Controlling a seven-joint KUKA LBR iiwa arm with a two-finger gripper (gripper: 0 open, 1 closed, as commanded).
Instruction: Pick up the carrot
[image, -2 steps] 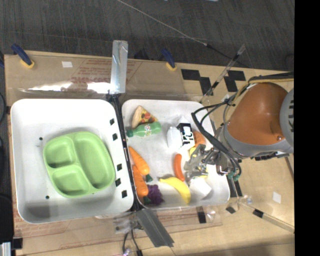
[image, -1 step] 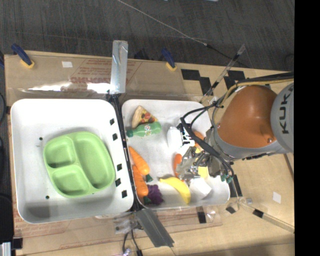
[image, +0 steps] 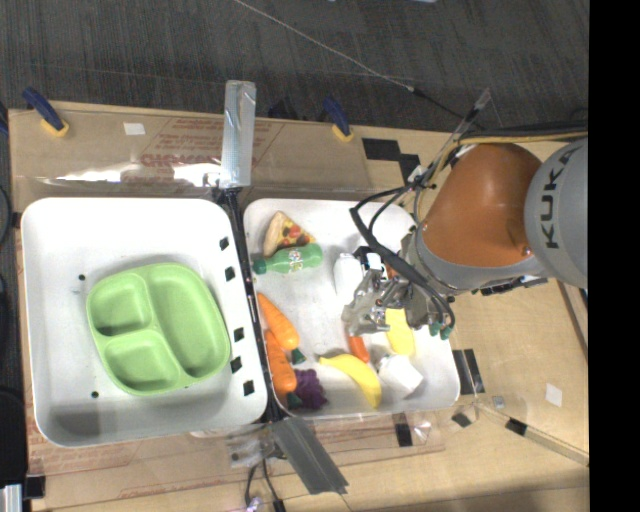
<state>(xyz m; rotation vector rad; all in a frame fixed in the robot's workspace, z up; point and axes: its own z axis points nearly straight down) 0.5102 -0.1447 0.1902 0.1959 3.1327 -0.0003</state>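
The carrot (image: 277, 318) is a long orange piece lying along the left wall of the right bin (image: 330, 215), pointing toward the near edge. A second orange piece (image: 284, 372) lies just below it. My gripper (image: 365, 315) hangs low over the middle of the right bin, about a hand's width to the right of the carrot and apart from it. The grey arm with its orange band (image: 480, 215) covers the bin's right side.
In the right bin lie a pizza slice (image: 283, 232), a green bottle (image: 290, 259), a banana (image: 358, 374), purple grapes (image: 308, 388), a yellow piece (image: 400, 335) and a white block (image: 402, 376). The left bin (image: 60, 230) holds a green divided plate (image: 158, 327).
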